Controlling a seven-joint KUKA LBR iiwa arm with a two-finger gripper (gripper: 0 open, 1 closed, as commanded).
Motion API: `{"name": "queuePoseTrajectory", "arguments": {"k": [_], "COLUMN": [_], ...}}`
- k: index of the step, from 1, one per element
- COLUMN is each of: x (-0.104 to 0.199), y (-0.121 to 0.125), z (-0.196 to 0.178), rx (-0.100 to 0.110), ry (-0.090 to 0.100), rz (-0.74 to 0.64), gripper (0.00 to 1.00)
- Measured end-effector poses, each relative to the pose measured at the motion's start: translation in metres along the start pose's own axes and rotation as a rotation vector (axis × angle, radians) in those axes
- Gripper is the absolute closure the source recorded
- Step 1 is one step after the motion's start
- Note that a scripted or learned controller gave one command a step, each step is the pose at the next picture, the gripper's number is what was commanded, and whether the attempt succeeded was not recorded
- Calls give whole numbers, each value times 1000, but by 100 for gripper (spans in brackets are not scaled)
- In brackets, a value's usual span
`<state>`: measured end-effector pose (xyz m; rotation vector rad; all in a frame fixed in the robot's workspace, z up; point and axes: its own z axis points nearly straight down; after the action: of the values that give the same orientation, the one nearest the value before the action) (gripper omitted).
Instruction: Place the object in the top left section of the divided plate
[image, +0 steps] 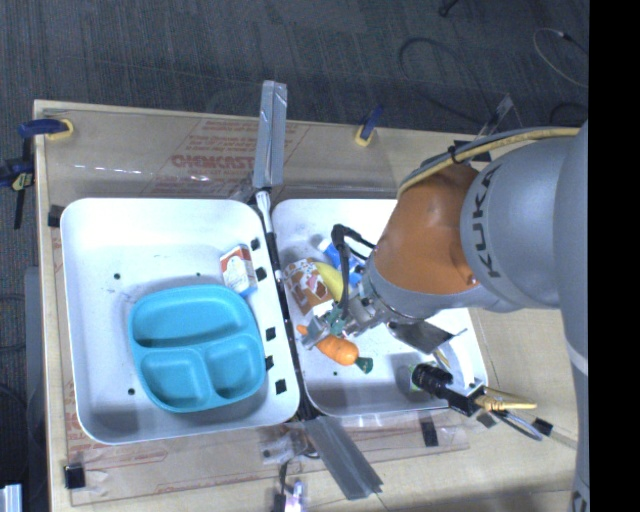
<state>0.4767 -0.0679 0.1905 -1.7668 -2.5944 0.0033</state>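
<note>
The gripper (341, 322) hangs with the carrot (340, 350) at its six o'clock and the divided plate (190, 318) at nine; I can't tell its grip.

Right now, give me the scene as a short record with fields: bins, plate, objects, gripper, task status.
left bin: holds the plate and a small red-and-white packet
plate: blue, divided into sections, nothing on it
packet: off the plate, by its top right corner
right bin: carrot, banana, snack bag
gripper: over the right bin, just above the carrot
task status: nothing placed on the plate yet
</note>
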Motion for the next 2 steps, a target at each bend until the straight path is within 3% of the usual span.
{"name": "queuePoseTrajectory", "arguments": {"k": [1,2], "x": [72,72], "y": [28,28], "z": [0,0], "rx": [1,0], "ry": [0,0], "rz": [17,19], "gripper": [100,0]}}
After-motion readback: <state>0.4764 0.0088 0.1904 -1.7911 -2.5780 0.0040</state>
